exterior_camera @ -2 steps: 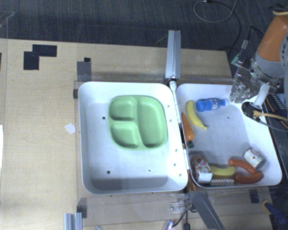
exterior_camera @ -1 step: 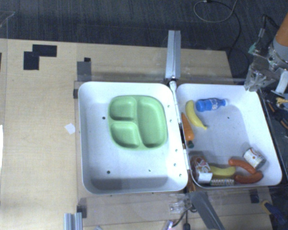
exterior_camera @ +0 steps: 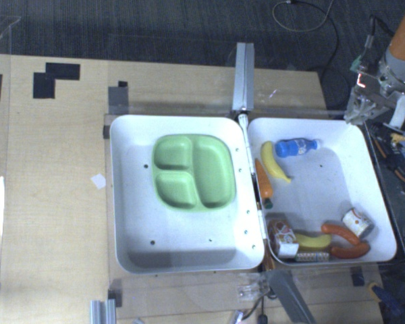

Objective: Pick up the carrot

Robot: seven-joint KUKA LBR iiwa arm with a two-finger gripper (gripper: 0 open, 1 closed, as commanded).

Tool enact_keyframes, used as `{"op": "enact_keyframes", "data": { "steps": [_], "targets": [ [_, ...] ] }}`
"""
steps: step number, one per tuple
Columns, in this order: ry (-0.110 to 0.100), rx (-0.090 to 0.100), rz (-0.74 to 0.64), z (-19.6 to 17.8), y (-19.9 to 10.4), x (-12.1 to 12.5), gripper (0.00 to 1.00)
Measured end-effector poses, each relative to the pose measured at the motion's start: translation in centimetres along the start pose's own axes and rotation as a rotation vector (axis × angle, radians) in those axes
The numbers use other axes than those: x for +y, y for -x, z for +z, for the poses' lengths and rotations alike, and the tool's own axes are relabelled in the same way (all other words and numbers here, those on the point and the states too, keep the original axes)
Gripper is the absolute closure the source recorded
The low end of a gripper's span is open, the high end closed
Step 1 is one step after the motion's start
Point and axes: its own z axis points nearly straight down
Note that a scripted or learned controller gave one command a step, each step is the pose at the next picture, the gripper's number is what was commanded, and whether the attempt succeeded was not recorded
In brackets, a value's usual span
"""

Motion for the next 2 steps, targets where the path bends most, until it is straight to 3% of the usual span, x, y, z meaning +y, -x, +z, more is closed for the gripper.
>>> {"op": "enact_keyframes", "data": {
  "steps": [1, 2],
  "targets": [
    [0.005, 0.0, -0.011, -1.2, -0.3, 0.1, 1.0],
    [-0.007, 0.001, 0.196, -1.8, -7.4, -3.8, 1.0]
  ]
}}
